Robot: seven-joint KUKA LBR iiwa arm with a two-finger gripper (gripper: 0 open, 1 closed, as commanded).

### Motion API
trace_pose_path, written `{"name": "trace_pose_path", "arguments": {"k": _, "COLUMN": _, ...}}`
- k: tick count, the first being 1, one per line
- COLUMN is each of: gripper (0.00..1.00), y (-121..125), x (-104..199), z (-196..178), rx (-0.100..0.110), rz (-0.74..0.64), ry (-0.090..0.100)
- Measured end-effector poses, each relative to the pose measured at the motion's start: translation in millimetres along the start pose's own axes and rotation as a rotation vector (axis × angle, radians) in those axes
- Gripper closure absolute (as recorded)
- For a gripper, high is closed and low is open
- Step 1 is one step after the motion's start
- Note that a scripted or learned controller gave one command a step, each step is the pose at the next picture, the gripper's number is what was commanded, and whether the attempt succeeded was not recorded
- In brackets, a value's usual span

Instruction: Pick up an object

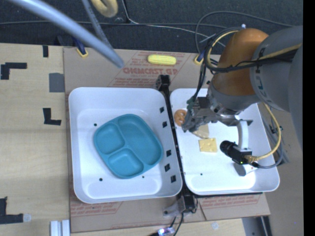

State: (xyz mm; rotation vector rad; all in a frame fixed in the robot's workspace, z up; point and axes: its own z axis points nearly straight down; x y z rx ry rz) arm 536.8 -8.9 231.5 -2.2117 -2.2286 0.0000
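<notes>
My gripper [195, 122] hangs low in the right bin [221, 183], near its upper left part. An orange-brown round thing [180, 116] lies just left of it, against the bin's left wall. A pale wedge-shaped piece [201, 131] sits right under the gripper. A yellow cheese-like square [207, 145] lies a little nearer the front. Nothing shows between the fingers from this angle.
A blue divided plate [128, 145] lies in the left bin [83, 181]. A yellow corn-like thing [161, 60] rests on the cardboard behind the bins. A grey bar [64, 18] crosses the upper left.
</notes>
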Motion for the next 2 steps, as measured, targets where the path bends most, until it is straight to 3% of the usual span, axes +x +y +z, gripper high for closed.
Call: {"name": "trace_pose_path", "arguments": {"k": 2, "gripper": 1.00, "y": 12.2, "x": 96.2, "z": 19.6, "rx": 0.001, "rz": 0.002, "ry": -0.001}}
